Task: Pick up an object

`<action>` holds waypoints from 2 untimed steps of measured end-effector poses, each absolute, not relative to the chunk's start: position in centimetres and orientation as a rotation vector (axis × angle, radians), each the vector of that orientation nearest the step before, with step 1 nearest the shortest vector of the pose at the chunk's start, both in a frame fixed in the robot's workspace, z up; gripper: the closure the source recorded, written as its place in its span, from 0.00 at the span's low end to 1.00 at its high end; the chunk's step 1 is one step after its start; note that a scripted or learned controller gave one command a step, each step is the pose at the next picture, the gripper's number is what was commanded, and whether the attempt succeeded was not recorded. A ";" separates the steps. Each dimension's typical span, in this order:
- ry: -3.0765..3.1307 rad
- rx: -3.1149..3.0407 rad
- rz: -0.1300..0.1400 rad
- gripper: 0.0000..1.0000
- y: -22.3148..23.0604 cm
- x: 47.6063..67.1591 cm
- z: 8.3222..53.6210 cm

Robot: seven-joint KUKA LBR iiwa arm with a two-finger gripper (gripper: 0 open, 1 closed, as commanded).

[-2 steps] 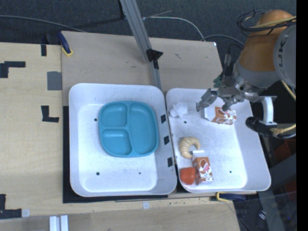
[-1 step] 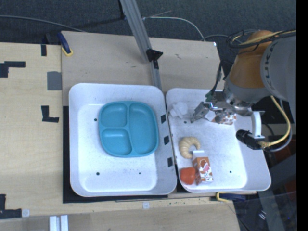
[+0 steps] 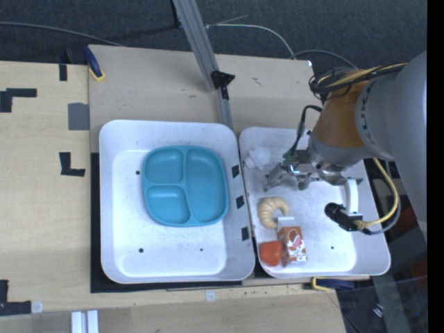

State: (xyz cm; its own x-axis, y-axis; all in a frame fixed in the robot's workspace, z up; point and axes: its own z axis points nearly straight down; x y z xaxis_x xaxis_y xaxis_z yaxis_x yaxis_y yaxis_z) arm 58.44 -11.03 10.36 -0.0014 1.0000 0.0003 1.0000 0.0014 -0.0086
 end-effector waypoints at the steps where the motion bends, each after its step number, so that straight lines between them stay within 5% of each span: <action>1: -2.223 -2.216 0.003 1.00 -11.0 58.6 11.8; 2: -2.226 -2.222 -0.004 1.00 -10.9 58.4 18.0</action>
State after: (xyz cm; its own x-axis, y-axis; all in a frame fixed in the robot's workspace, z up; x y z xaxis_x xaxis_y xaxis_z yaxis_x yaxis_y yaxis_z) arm 58.38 -10.87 18.02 -0.0015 1.0000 -0.0007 1.0000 0.0015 0.0047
